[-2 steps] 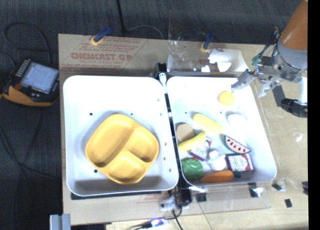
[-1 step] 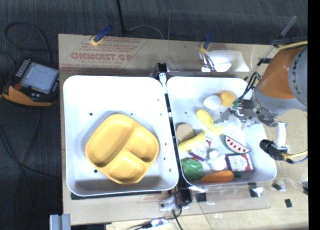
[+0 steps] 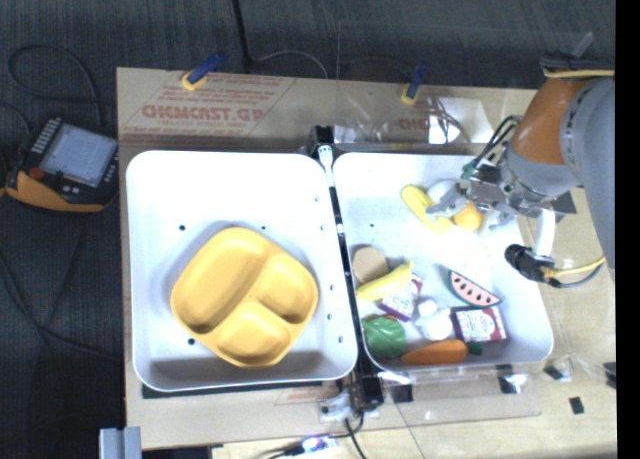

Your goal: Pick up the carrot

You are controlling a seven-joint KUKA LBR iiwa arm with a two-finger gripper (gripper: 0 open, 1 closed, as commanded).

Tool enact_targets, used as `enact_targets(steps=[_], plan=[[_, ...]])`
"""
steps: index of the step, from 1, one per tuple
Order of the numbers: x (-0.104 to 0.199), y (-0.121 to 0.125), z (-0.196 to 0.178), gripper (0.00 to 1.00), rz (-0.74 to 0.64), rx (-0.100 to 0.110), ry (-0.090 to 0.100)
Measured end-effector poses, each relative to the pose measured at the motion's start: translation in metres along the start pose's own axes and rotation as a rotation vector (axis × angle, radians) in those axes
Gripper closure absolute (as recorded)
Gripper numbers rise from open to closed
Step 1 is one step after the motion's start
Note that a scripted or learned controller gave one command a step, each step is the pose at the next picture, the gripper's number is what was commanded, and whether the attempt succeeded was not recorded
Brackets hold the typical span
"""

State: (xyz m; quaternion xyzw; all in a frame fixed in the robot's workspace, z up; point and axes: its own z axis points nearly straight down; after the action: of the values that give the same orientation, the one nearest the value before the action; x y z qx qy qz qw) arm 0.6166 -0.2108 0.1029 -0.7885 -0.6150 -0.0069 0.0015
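Lying by green vegetable (image 3: 383, 335), carrot (image 3: 436, 352), perhaps touching

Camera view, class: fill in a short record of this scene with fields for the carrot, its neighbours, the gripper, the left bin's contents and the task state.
carrot: orange, lying along the near wall of the right bin
neighbours: green vegetable at its left end, red carton just behind
gripper: over the right bin's far side, beside a yellow fruit, well away from the carrot
left bin: yellow sectioned plate
task state: carrot not yet picked up
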Motion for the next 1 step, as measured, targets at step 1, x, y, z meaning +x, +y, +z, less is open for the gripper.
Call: enact_targets(steps=[1], plan=[[0.0015,0.0204,0.0048,0.0,-0.175,-0.004,-0.003]])
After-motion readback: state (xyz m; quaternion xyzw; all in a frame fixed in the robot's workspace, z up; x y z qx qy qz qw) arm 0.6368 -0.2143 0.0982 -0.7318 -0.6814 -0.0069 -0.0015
